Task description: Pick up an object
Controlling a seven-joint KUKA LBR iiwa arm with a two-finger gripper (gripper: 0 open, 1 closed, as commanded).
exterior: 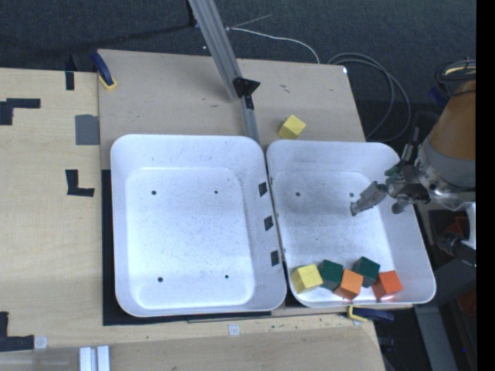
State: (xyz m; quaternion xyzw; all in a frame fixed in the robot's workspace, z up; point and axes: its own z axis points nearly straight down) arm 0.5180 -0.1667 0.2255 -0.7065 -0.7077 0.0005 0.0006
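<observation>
The claw is being held over the right bin, its grip state undeterminable; blocks are being kept at 6 o'clock.

Arm reaches leftward, end effector tilted down.

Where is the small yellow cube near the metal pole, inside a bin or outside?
Outside. The small yellow cube lies on the brown bench board, just beyond the far rim of the right white bin.
</observation>
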